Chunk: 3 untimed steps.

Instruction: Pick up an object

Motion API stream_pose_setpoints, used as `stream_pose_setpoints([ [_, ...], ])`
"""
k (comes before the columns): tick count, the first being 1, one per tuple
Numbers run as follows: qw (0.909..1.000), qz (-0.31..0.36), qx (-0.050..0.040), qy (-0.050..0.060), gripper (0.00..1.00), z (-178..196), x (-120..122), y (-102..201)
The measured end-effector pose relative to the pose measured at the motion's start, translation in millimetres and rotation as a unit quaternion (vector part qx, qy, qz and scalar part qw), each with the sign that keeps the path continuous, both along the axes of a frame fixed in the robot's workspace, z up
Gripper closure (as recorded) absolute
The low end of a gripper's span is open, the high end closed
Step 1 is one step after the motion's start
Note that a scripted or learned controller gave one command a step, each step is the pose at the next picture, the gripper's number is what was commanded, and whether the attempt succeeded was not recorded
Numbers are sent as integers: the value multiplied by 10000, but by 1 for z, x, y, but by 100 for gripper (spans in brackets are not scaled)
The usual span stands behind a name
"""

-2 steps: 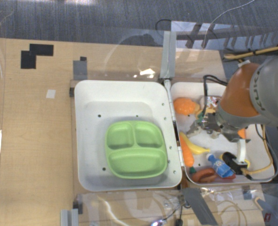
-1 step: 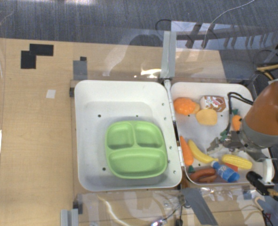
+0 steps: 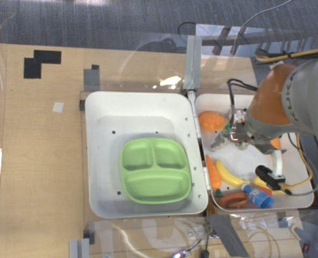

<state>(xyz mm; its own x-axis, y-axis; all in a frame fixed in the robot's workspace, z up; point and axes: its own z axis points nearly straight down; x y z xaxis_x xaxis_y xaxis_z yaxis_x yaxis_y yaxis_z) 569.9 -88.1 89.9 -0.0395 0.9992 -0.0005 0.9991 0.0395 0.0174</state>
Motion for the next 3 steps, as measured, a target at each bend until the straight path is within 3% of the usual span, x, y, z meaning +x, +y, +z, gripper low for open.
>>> stream_pose_setpoints([
  [1,9958,-833,41,371,0,-5,89,-2],
  [2,9963,-791,29,349,100,5,91,-1],
  [3,9987,-509,-12,44,100,-1,40,-56],
])
